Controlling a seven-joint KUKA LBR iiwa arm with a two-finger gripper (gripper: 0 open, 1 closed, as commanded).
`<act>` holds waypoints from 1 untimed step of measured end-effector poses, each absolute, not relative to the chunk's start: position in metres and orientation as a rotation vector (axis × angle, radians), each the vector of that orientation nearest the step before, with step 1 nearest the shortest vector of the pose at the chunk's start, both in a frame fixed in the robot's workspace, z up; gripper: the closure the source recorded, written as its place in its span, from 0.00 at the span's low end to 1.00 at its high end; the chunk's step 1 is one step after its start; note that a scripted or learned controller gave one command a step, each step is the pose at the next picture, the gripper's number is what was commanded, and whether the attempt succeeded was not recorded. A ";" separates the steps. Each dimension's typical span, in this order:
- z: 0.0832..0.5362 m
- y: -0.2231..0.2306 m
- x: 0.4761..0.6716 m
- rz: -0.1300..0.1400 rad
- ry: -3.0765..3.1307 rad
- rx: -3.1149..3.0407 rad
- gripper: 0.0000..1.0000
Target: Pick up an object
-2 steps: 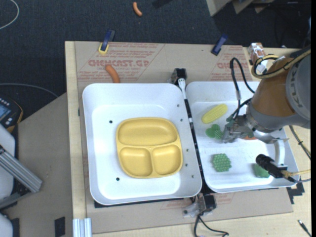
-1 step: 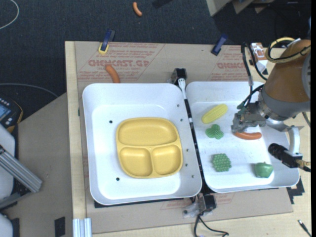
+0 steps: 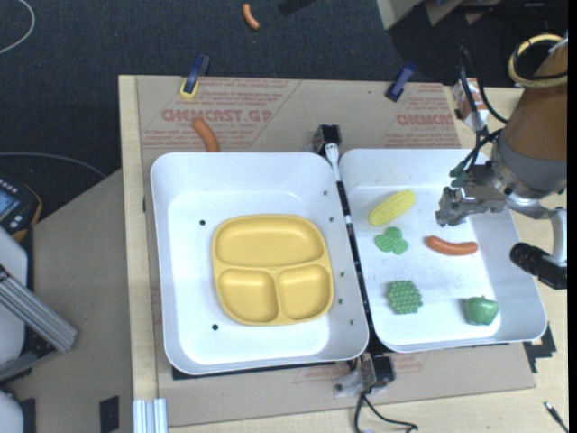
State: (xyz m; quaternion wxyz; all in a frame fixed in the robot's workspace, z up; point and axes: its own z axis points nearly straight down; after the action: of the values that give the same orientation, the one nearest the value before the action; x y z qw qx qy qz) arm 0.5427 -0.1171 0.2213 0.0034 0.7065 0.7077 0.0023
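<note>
Glossy white plastic bins [image 3: 171, 197] sit on a matt cardboard sheet [image 3: 270, 106].

A single robot arm [image 3: 541, 124] enters from the right side of the camera view, seen from above. Its upper section is a broad orange band, and below that a rounded grey wrist [image 3: 527, 174] angles down and to the left. Thin black cables run along the wrist's left side. At the tip sits the dark grey pincer [image 3: 453, 207], pointing downward and low. Its fingers are too small and dark to make out.
</note>
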 end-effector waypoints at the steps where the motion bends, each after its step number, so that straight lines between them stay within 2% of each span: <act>1: 0.225 -0.117 0.543 0.002 2.220 2.219 1.00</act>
State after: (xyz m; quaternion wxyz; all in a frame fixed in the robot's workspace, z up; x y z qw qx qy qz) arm 0.5434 -0.1171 0.2251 0.0015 0.7069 0.7073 0.0007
